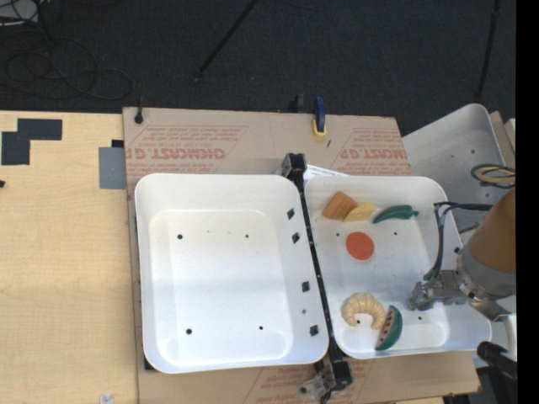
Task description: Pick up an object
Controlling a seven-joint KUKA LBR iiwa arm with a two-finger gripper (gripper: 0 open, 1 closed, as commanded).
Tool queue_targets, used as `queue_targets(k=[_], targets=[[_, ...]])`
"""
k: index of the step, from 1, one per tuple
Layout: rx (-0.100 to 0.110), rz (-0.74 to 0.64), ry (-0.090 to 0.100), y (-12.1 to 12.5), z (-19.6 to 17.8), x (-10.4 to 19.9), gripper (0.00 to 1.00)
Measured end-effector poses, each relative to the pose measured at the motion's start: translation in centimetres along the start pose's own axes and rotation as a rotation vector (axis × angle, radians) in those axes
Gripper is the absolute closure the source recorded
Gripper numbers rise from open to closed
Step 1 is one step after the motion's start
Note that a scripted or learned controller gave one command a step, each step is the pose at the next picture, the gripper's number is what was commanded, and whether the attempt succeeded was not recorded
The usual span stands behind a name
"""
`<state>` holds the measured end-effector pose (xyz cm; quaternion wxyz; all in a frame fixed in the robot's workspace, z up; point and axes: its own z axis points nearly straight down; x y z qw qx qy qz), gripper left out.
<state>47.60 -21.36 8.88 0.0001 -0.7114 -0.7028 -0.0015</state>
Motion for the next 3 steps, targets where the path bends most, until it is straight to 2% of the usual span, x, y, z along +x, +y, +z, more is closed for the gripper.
queue_targets(k=[3], targets=[[0.0,0.002,0.0,0.0,0.0,0.0,1.0]])
